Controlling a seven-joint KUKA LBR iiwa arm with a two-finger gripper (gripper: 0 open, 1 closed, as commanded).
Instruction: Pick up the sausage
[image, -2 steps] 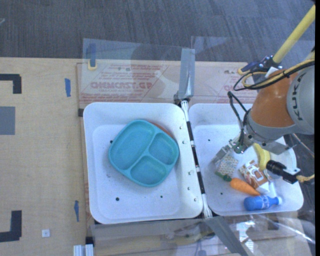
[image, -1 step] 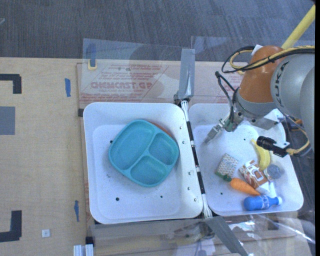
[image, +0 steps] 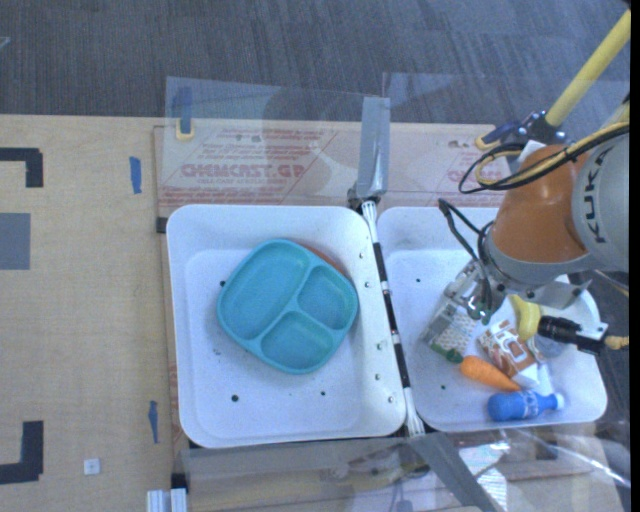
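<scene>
Claw (image: 462, 308) low in right bin (image: 432, 402), grip unreadable; sausage (image: 503, 348), probably brownish piece, just beside, view-right.

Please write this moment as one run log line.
end effector: low in right bin | items nearby: carrot, blue bottle | left bin: teal plate

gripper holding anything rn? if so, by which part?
Cannot tell. The gripper sits low in the right bin among the items, with nothing visibly between its fingers.
</scene>
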